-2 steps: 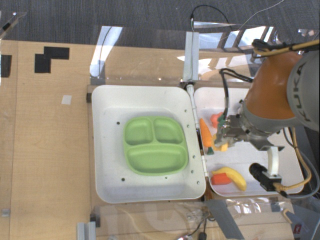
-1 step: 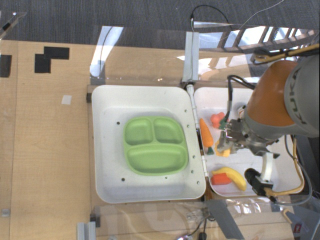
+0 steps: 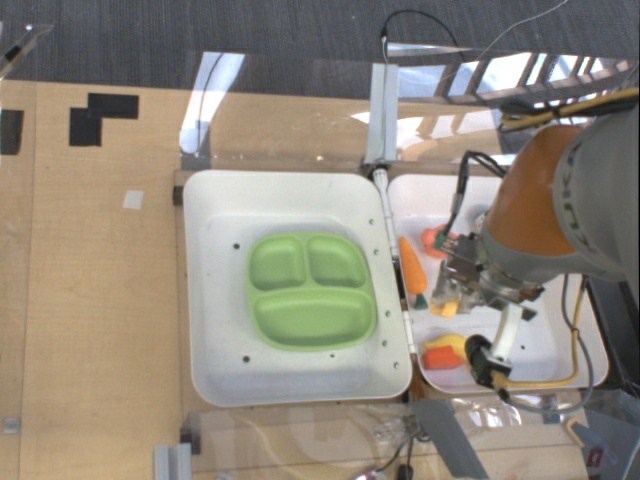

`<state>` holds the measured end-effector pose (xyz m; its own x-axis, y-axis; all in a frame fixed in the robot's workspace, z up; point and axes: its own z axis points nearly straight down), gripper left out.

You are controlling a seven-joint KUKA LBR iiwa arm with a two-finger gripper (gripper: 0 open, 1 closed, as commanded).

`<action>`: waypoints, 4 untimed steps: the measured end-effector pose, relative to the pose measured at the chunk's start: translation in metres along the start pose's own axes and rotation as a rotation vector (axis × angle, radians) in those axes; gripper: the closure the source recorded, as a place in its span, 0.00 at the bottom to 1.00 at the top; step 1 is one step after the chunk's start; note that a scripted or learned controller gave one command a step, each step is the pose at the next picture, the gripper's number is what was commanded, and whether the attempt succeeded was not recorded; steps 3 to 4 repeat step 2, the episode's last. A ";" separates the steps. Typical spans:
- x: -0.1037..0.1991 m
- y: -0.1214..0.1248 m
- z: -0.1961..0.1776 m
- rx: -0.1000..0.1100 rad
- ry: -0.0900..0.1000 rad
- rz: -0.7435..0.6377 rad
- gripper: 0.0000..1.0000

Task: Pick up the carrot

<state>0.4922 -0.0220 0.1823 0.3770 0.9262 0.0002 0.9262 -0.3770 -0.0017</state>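
Presently, the carrot (image 3: 412, 266) is seen lying lengthwise along the left wall of the right bin (image 3: 598, 353), roughly midway along that wall and nearly parallel to it. Just beside it, toward the bin's middle, the gripper (image 3: 447, 290) is positioned above the bin floor; whether its jaws are apart or together cannot be told. A red item (image 3: 433, 237) is located near the carrot's far end, and a yellow-and-red item (image 3: 446, 353) near the front-left corner. A green divided plate (image 3: 311, 291) is seated centrally in the left bin (image 3: 215, 268)
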 end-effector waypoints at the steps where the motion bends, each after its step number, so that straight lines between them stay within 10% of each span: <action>1: 0.015 0.052 -0.036 -0.001 -0.002 0.164 1.00; 2: 0.058 0.099 -0.178 -0.004 -0.001 0.100 1.00; 4: 0.058 0.099 -0.178 -0.004 -0.001 0.100 1.00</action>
